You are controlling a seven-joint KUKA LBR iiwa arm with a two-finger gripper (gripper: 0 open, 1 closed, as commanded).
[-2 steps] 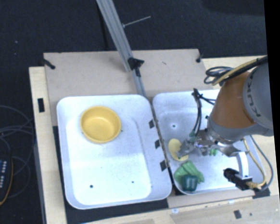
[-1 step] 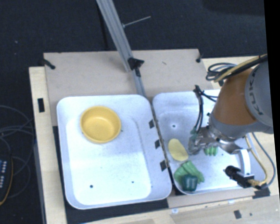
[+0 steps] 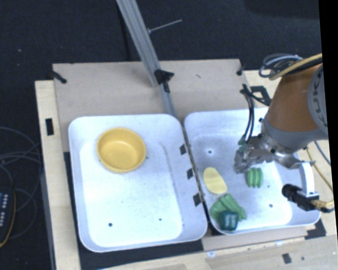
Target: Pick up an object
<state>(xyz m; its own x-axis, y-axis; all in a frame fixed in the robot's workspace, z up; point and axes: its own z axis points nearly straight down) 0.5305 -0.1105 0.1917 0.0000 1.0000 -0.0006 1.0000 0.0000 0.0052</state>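
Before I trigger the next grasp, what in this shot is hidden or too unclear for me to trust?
- Pincer: camera view, its fingertips blur into the wrist body above them, so contact with the small green object is unreadable.
- Small green object: its upper end sits under the pincer.
- Green pile: too small and blurred to tell whether it is one piece or several.
- Right bin: its right wall is covered by the arm.
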